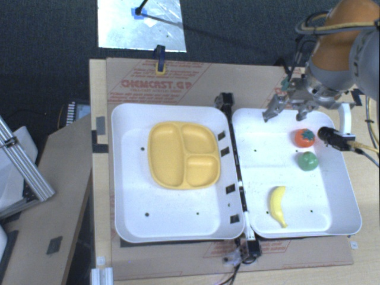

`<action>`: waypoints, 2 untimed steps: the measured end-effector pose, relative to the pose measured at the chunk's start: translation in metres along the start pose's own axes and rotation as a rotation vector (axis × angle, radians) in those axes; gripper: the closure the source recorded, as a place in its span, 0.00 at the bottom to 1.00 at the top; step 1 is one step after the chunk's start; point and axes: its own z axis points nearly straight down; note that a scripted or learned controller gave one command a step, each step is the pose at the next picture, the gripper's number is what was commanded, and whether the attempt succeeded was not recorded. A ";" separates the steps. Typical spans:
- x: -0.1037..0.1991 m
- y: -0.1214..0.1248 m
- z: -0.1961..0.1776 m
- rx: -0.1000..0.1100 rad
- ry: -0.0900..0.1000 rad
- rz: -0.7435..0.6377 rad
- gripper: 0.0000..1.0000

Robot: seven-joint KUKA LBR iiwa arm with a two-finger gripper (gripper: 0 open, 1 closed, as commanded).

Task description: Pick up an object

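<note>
- The end effector point(285, 110) hangs over the far edge of the right bin point(341, 218). Its two fingers look spread apart with nothing between them, though the view is small there, so I say this with some care.
- Three toy fruits lie in the right bin: an orange-red tomato point(304, 137), a green round fruit point(307, 160) just in front of it, and a yellow banana point(277, 205) nearer to the front edge, well apart from the other two.
- The tomato is nearest to the end effector. It is probably hollow plastic: light, stiff, smooth and a little slippery. I would close on its widest middle, because a round body can roll away.
- The banana should be also light and stiff. I would grip it across its narrow middle.
- The left bin point(127, 218) holds a yellow divided plate point(182, 155), wide and flat, so it is hard to grasp.
</note>
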 end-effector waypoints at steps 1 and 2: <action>0.000 0.002 -0.008 -0.013 -0.001 -0.002 0.00; -0.001 -0.005 0.052 -0.008 0.000 0.001 0.00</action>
